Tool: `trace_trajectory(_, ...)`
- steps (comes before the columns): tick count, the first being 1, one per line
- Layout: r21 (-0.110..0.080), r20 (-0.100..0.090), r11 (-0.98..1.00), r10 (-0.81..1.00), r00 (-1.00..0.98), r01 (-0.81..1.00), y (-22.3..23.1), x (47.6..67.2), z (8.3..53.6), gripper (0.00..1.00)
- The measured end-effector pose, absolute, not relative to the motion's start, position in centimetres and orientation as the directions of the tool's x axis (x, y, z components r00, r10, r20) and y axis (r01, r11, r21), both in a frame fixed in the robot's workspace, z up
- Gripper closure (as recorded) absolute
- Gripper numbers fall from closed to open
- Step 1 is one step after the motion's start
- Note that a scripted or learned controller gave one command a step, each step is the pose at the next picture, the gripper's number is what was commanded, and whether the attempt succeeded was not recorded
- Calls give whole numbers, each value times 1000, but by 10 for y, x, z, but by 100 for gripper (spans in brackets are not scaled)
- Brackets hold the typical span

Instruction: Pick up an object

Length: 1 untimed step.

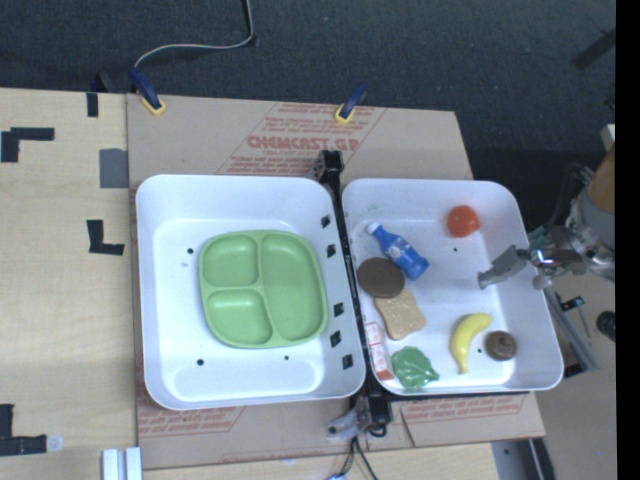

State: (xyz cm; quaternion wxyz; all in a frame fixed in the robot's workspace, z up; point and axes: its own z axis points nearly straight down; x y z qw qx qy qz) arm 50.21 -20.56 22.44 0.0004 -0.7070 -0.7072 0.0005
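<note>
While the gripper (497, 269) hangs over the right-hand part of the right bin (505, 200), whether it is apart or together cannot be told at this slant, and nothing shows in its grasp, so the pick looks not yet made. Taking the banana (467, 339) as landmark: the gripper sits above and a little right of it in the view; a small brown round piece (500, 345) lies just beside the banana on the right, near the bin's front corner; a slice of bread (401, 314) lies to the banana's left, with a dark round disc (381, 277) and a blue bottle (398, 250) further up-left, a green leafy item (413, 368) down-left, and a red ball (462, 221) well above it. The banana seems the nearest candidate; a good approach would likely drop straight down and close across its narrow width, not along its curve, staying off the brown piece. Open bin floor lies between the banana and the red ball, which gives room to descend; the right wall and front rim are close to the banana, so a lift should probably go straight up before any sideways travel. Far left of the banana, the left bin (160, 288) holds a green divided plate (265, 288) on the worktop (60, 268).
</note>
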Motion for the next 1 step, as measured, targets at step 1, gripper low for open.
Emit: trace_trajectory(1,-4,2,1,1000,-1,1000,-195,484,129,0)
